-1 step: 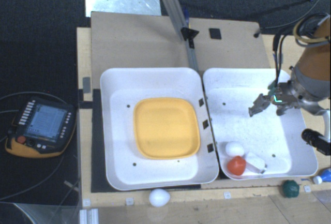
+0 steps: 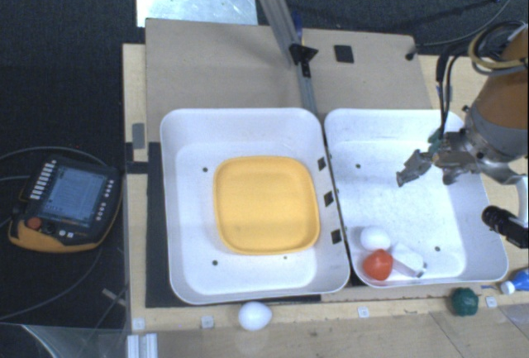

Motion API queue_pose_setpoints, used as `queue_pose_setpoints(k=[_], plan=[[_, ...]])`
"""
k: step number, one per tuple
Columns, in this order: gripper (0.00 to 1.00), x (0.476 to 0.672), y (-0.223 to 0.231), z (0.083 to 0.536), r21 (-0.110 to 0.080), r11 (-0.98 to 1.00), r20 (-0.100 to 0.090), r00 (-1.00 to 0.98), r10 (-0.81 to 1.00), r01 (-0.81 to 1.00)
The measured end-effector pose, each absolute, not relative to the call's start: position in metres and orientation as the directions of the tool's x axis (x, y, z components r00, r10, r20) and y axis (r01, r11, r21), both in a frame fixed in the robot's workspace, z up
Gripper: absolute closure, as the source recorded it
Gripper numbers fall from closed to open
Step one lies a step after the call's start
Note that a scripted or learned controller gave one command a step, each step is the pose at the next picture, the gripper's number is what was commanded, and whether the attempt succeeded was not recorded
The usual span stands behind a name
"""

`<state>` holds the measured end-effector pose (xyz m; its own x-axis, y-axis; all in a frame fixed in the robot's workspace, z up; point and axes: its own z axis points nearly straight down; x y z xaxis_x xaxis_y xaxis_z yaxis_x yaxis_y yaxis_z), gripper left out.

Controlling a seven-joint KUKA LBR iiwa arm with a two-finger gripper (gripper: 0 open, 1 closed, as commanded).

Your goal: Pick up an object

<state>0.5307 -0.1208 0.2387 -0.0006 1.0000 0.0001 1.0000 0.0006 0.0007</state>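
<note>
Looking down over the bench, the arm (image 2: 504, 112) comes in from the right, orange band above the wrist, and its gripper (image 2: 411, 173) hangs over the right bin (image 2: 413, 125), up in the bin's middle stretch. The dark fingers point left; whether they are spread or closed, I cannot tell from this angle, and nothing shows between them.

The candidates sit down in the near corner of that same bin: a white egg-shaped ball (image 2: 375, 237), a red ball (image 2: 378, 264) touching it just below, and a flat white piece (image 2: 407, 260) lying just beside the red one on its right. All three are crowded together against the bin's front wall, well apart from the gripper. The floor of the bin between gripper and cluster is bare white.

Across the divide, the left bin (image 2: 186, 183) carries a yellow square plate (image 2: 267, 204), flat in its middle. Three small black clips (image 2: 329, 199) run down the seam where the two bins meet.

Off the bins, on the bench's front edge, a white egg (image 2: 254, 315) lies just below the left bin, and a dark green ball (image 2: 464, 301) sits beyond the right bin's front corner. A teach pendant (image 2: 62, 203) rests on the dark floor at far left, and a grey slanted pole (image 2: 277, 5) crosses the top
</note>
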Motion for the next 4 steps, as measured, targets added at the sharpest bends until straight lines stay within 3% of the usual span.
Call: queue_pose_setpoints(k=[2,3,4], plan=[[0.00,0.534,-0.120,0.121,-0.002,0.001,0.000,-0.001,1.000,1.000],[0.00,0.535,-0.120,0.090,0.001,0.000,0.000,0.000,1.000,1.000],[1.00,0.535,-0.120,0.101,0.001,0.000,0.000,0.000,1.000,1.000]])
